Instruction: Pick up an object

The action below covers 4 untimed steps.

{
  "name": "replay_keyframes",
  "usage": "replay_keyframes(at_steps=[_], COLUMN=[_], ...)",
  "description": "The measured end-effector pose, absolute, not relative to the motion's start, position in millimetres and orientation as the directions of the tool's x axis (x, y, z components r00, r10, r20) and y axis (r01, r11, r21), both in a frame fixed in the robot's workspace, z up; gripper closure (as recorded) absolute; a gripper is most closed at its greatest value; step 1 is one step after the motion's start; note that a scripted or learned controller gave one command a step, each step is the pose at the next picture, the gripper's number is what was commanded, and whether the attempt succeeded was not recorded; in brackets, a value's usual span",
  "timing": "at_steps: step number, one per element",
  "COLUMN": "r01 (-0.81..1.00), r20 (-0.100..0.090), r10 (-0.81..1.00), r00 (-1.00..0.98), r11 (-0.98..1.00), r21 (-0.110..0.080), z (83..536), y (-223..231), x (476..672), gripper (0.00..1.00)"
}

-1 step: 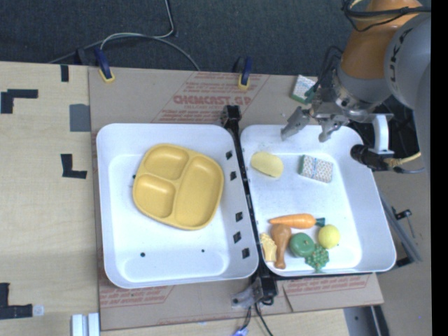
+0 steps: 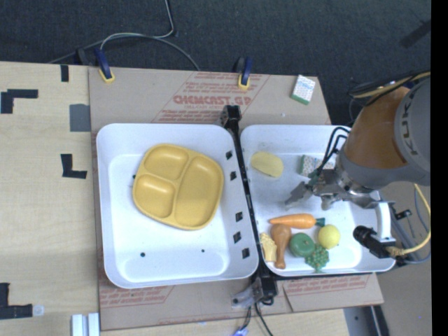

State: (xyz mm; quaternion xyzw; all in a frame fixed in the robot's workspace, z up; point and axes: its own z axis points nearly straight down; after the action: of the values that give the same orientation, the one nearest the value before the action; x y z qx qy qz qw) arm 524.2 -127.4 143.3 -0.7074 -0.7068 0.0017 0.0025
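Observation:
The right bin [image 2: 350, 266] holds several toy foods. A pale yellow lump [image 2: 267, 164] lies at its far left, and a small green and white block [image 2: 309, 164] sits to the right of it. An orange carrot [image 2: 294, 221], a brown drumstick [image 2: 280, 242], a yellow piece [image 2: 267, 246], a round green fruit [image 2: 302, 243], a lemon [image 2: 328, 236] and broccoli [image 2: 317, 258] crowd the near side. My gripper [image 2: 313, 197] hangs over the bin's middle, just above the carrot, open with nothing between its fingers [image 2: 297, 195].
The left bin [image 2: 112, 257] carries a yellow divided plate [image 2: 178, 185]. A black divider clip [image 2: 231, 115] sits where the bins meet. A small green box [image 2: 303, 89] lies on the cardboard behind the right bin. The arm's grey body [image 2: 381, 145] covers the bin's right side.

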Motion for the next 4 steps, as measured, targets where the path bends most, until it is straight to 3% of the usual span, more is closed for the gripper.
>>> replay_keyframes(at_steps=[1,2,3,4], r01=[1.0,1.0,1.0,1.0], r20=[0.0,-0.002,-0.002,-0.002], r10=[1.0,1.0,1.0,1.0], r00=[0.0,-0.002,-0.001,-0.001], r11=[0.0,0.002,0.001,0.001], r21=[0.002,0.009,0.008,0.007], z=[86.1,86.5,96.3,96.2], y=[-94.3,-94.3,-95.1,-95.1], x=[491.7,486.5,486.4,486.3], gripper=[0.0,0.0,1.0,0.0])
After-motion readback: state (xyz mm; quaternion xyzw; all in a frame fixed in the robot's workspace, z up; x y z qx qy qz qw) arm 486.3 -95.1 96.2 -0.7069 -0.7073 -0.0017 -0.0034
